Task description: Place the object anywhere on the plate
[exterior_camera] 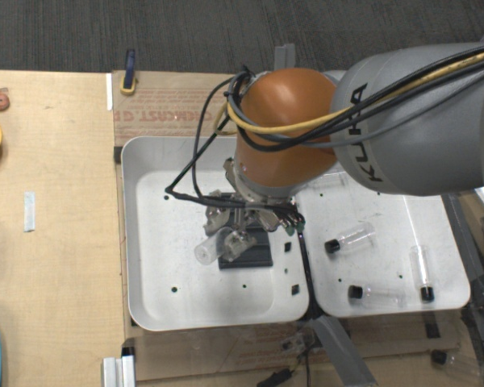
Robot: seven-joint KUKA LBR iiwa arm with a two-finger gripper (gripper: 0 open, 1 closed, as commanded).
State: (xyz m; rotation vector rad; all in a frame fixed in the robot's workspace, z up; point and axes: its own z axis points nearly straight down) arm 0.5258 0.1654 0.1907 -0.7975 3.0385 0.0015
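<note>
Low over the shallow white bin (145, 297) on the view's left hangs the two-finger gripper (235, 244). A clear plastic vial (204, 253) lies on the bin floor, protruding from its view-left side. Whether the gripper holds it cannot be told.

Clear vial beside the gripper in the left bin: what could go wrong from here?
1. The clear vial lies right at the gripper, partly hidden under it, so a firm grip is not confirmed; a lift might come up empty.
2. The vial is round and the floor of the left bin is smooth, so a nudge or a drop could roll it away.
</note>
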